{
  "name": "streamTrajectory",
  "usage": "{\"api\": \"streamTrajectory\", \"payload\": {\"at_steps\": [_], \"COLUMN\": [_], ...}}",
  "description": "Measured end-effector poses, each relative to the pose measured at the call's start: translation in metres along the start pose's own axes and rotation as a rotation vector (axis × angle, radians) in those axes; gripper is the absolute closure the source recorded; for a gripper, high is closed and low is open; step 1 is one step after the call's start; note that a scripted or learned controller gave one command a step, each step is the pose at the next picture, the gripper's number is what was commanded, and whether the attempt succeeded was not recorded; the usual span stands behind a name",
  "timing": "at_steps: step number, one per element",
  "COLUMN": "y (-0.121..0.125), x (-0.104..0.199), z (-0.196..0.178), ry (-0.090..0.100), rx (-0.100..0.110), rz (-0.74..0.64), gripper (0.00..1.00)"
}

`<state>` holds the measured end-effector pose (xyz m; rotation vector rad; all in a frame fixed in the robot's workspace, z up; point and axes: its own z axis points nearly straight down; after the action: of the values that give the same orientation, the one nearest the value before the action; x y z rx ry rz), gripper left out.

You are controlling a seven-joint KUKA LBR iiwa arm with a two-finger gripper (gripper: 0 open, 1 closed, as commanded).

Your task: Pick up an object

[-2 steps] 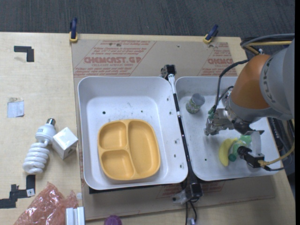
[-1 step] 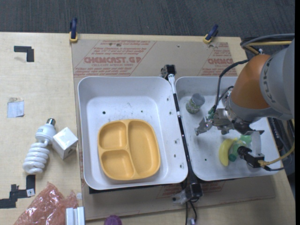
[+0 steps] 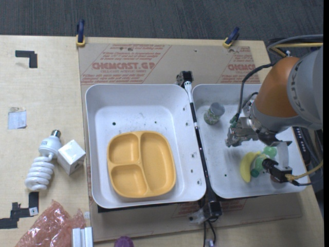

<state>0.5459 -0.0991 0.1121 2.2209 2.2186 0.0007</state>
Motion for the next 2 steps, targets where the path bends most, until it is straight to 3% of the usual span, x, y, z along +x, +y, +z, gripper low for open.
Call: {"api": "streamTrajectory", "payload": {"at_steps": [1,2], "y": [0.0676,0.0677], "x": [-0.0724,-0.0723], "z": [0.0196,0.0196], "ry": [0.000,0.000], "rx": [0.001,0.001], "rz": [-0.002,-0.003], "gripper": [1.00,0.00]}}
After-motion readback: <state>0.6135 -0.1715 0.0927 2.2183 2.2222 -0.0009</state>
